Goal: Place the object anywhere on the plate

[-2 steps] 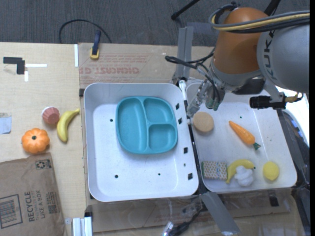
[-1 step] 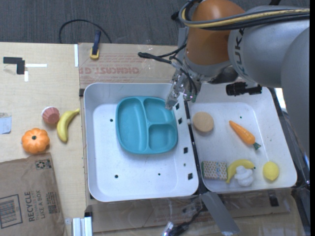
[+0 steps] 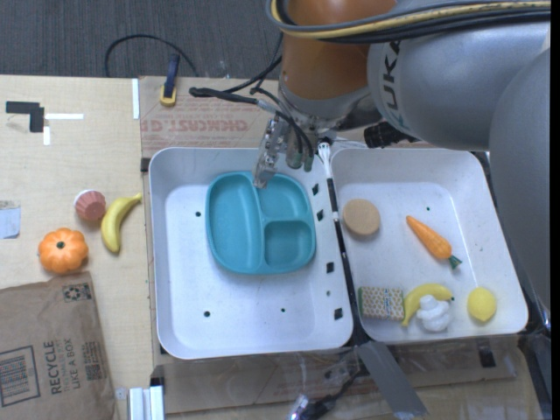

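nearest the camera, my right white plastic bin holds a round tan cookie-shaped disc, an orange toy carrot, a yellow lemon and more. in the left white bin lies the teal divided plastic plate, bare. farther back, my gripper hovers over the plate's far rim — nothing visible in it. i judge the pick not done; which object is meant i cannot tell, so next i must reach right.
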Robot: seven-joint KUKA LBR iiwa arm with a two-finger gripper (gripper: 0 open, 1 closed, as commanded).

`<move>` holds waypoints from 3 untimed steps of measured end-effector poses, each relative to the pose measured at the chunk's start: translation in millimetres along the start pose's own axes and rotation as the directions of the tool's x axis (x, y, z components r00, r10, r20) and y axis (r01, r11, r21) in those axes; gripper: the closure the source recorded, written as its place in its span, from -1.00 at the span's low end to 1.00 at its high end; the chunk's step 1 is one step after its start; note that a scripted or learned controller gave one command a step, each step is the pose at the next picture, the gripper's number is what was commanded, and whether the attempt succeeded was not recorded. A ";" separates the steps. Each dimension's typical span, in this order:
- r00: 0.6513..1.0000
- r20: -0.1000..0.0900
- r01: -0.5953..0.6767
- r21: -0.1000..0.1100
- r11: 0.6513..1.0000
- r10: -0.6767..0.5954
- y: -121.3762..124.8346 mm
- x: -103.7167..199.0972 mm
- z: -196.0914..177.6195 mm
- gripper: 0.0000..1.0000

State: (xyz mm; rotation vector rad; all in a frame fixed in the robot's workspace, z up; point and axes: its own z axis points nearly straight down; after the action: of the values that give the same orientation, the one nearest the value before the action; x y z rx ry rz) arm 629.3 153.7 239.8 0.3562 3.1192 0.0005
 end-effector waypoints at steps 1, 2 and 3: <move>0.971 -0.001 -0.238 0.002 0.971 0.238 19.1 -18.8 38.2 1.00; 0.948 -0.002 -0.319 0.003 0.948 0.320 -24.3 23.4 30.8 1.00; 0.938 -0.003 -0.346 0.004 0.938 0.346 -103.1 49.9 28.2 1.00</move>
State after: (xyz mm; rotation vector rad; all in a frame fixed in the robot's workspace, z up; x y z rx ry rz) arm 557.5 64.5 211.4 0.8998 3.0118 -0.0038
